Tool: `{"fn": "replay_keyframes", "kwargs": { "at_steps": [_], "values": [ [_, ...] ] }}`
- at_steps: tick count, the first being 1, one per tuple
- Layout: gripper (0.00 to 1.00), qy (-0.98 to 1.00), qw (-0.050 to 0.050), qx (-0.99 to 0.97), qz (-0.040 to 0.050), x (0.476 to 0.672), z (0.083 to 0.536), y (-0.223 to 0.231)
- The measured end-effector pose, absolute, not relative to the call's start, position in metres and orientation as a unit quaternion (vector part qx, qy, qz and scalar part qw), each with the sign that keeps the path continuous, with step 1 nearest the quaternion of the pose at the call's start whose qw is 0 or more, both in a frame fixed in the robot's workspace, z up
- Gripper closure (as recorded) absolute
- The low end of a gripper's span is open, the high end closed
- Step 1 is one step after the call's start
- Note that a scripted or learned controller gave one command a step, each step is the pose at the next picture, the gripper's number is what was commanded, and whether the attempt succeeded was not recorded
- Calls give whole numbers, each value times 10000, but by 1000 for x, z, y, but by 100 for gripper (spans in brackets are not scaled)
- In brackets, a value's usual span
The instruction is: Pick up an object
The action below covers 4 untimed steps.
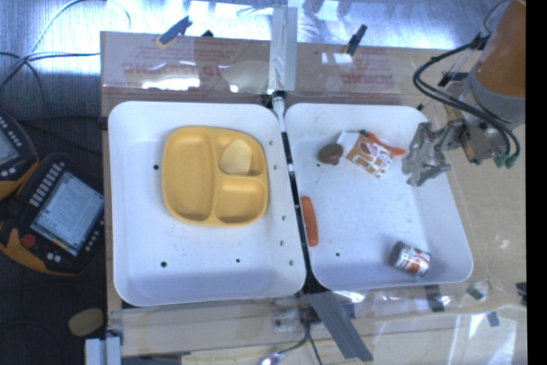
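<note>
Grey metal tool [425, 158] at right edge of right bin [444, 209], fingers pointing down-left, slightly spread, nothing between them. Orange-and-white carton [369, 153] just left of tool, lying flat in right bin. Brown round lump [330, 154] beside carton, further left of tool. Can [410, 259] on its side, below tool, near bin's front corner. Orange carrot [309, 220] well left of tool, along bin's left wall. Yellow divided tray [215, 175] in left bin [137, 252], far left of tool.
</note>
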<state>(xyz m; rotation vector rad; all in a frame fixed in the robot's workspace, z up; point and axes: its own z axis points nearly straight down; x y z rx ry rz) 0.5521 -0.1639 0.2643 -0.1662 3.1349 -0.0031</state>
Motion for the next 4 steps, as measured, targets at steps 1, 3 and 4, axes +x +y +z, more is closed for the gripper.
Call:
{"fn": "replay_keyframes", "kwargs": {
  "at_steps": [1, 3, 4],
  "values": [
    [100, 9948, 19, 1020, -11, 511, 288, -205],
    [100, 9948, 55, 1021, -29, 514, 308, -206],
    [100, 9947, 73, 1023, -35, 515, 318, -206]
  ]
}}
